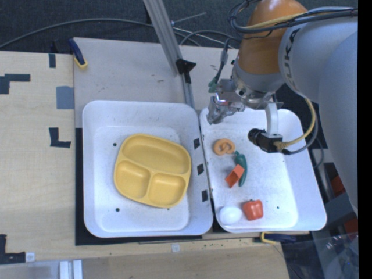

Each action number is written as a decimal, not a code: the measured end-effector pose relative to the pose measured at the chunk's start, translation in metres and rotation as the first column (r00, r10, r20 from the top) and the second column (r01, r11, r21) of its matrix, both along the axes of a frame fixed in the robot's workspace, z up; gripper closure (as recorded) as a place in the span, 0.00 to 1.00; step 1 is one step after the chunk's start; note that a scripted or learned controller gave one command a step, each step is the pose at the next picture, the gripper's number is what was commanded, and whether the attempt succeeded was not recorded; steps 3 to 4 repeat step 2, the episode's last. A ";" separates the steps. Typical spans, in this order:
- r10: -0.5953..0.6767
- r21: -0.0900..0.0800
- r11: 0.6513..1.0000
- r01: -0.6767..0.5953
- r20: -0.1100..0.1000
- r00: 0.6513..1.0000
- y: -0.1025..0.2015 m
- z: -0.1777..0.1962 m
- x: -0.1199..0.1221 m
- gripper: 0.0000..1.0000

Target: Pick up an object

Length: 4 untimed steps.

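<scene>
The jaws (216, 114) hang over the far left corner of the right bin (302, 173), close to the wall it shares with the left bin (93, 156). Whether they are open or closed cannot be told from this slant; nothing shows between them.

Just nearer the camera lies a small orange ring-shaped toy (223, 147), flat on the bin floor and apart from the jaws. Beyond it lies a toy carrot (235, 175) with a green top; its long axis runs at a slant, the green top pointing up toward the far side, the orange body pointing down and left toward the near side. Near the front wall sit a red toy pepper (253, 209), roughly upright, and just beside it on the left a white ball (231, 215), tucked in the near left corner.

The left bin holds a yellow divided plate (152, 170), lying flat and turned slightly askew.

The arm (325, 57) comes in from the right and bends downward at the orange band (270, 22), the wrist pointing down and left into the bin. A black cable fitting (264, 139) with a yellow cable hangs by the wrist above the bin floor. A grey metal post (165, 36) rises from the desk (35, 127) behind the bins.
</scene>
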State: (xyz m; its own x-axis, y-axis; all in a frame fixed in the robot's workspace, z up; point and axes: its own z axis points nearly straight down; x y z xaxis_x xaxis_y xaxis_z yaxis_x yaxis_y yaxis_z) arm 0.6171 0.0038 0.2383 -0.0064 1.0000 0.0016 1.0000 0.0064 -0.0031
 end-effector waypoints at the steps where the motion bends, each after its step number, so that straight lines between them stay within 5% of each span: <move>1: -0.001 -0.001 1.000 0.001 -0.002 1.000 0.049 -0.014 -0.027 1.00; 2: 0.000 -0.001 1.000 0.000 -0.001 1.000 0.095 -0.022 -0.047 1.00; 4: 0.000 -0.001 1.000 0.000 -0.001 1.000 0.095 -0.022 -0.047 1.00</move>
